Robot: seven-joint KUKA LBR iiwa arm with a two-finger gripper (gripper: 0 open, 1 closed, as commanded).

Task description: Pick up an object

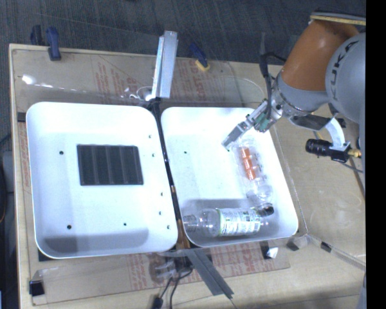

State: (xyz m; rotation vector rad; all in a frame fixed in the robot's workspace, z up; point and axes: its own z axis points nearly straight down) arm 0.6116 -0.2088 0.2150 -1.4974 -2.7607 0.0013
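My gripper (232,138) hangs over the back part of the right bin (199,140), with the arm reaching in from the upper right. Just below and right of its tip lies a clear plastic bottle with an orange label (248,164), pointing toward the front with a dark cap at its near end. The tip is close to that bottle's far end; I cannot see contact. A second clear bottle with a white and green label (226,222) lies crosswise along the right bin's front wall. A dark ribbed rectangular panel (109,165) lies flat in the left bin (51,224).
A grey upright bar (165,64) stands behind the seam between the bins. Blue clamps (53,42) grip the bench's back edge. The right bin's left half shows bare white floor (196,179).
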